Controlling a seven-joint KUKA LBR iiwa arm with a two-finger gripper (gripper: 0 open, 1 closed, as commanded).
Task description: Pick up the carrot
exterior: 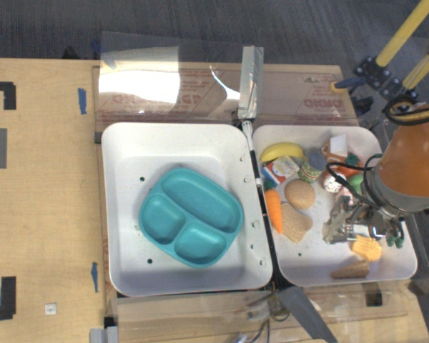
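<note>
Camera view: your gripper (345,222) hovers low in the right bin (407,263), grip state unreadable. Carrot (274,211) lies well to its left, untouched; reach across and descend.

Arm (413,164) cut by right edge

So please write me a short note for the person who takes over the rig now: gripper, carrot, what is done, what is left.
Gripper: low in the right bin, near a yellow toy; no carrot between its fingers.
Carrot: lies along the right bin's left wall, beside a tan bread piece, apart from the gripper.
Left bin: holds a teal divided plate.
Done: nothing picked.
Left: move to the carrot, grasp, lift.
</note>
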